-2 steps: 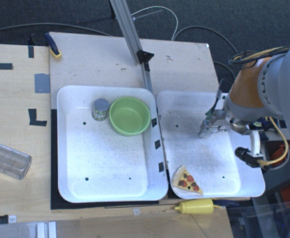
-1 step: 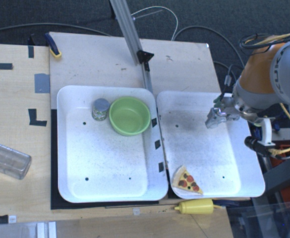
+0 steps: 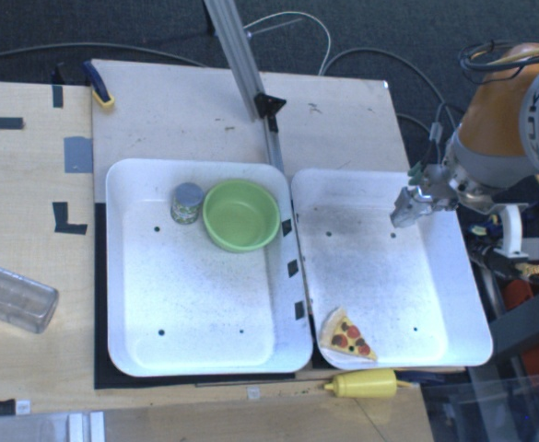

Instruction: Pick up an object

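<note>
A toy pizza slice (image 3: 346,335) lies at the front left corner of the right bin (image 3: 380,274). In the left bin (image 3: 195,293), a green bowl (image 3: 241,215) sits at the back right, with a small grey-lidded can (image 3: 186,203) just left of it. My gripper (image 3: 405,210) hangs over the back right part of the right bin, well away from the pizza slice, with nothing seen between its fingers. The fingers look close together, but their state is unclear from this angle.
A yellow bottle (image 3: 361,383) lies on the bench just in front of the right bin. A clear plastic container (image 3: 11,295) lies at the far left. A metal pole (image 3: 241,53) slants down to the gap between the bins. Cables run behind the bench.
</note>
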`<act>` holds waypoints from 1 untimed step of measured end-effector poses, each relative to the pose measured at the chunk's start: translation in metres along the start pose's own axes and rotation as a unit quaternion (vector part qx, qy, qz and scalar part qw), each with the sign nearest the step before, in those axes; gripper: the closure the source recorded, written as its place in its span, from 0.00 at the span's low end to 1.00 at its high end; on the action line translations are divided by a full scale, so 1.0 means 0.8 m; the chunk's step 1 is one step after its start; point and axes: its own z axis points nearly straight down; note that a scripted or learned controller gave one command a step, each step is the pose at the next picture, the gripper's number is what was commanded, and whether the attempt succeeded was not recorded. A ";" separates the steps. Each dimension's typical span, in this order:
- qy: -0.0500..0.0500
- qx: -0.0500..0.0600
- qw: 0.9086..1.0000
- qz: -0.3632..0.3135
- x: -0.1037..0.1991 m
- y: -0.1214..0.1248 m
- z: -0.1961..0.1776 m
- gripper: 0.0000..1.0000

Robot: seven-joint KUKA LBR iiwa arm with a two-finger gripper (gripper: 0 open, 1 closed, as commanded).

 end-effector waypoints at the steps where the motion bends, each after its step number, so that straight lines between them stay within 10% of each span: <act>1: -0.001 -0.001 1.000 0.000 -0.012 -0.004 -0.068 1.00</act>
